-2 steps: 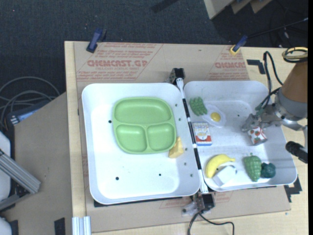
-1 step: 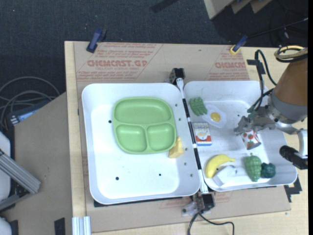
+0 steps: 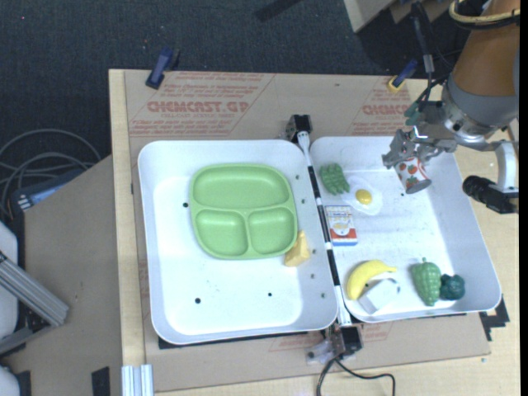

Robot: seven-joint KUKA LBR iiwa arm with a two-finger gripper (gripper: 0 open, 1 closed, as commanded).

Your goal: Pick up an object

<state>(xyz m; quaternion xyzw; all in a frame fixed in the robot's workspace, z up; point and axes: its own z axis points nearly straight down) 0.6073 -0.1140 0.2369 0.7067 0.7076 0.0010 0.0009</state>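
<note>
The arm comes in from the right, its orange band [image 3: 488, 52] above the grey wrist, and the gripper [image 3: 410, 165] hangs over the far part of the right bin [image 3: 470, 221], near that bin's back wall. Whether the jaws are apart or together cannot be told from this slant, though a small red-and-white thing [image 3: 409, 172] shows right at their tips; it is too small to name, and it is unclear whether it is gripped or merely lies beneath. In the right bin, a green leafy toy vegetable [image 3: 333, 178] lies near the inner wall, with a toy fried egg [image 3: 364, 197] just beside it and a small red, white and blue carton [image 3: 341, 225] nearer the camera. Toward the front edge lie a toy banana [image 3: 365, 275], touching a white and grey piece [image 3: 378, 294], and beside these a knobbly green toy fruit [image 3: 426, 281] touching a darker green broccoli-like piece [image 3: 452, 287]. The left bin [image 3: 165, 246] holds a light green divided plate [image 3: 244, 210] with three compartments, and a small yellow piece [image 3: 297, 252] rests against the plate's right edge. Both bins sit on a brown board [image 3: 132, 139] printed with red lettering on the bench, with blue clamps [image 3: 160, 67] at its far corners.
</note>
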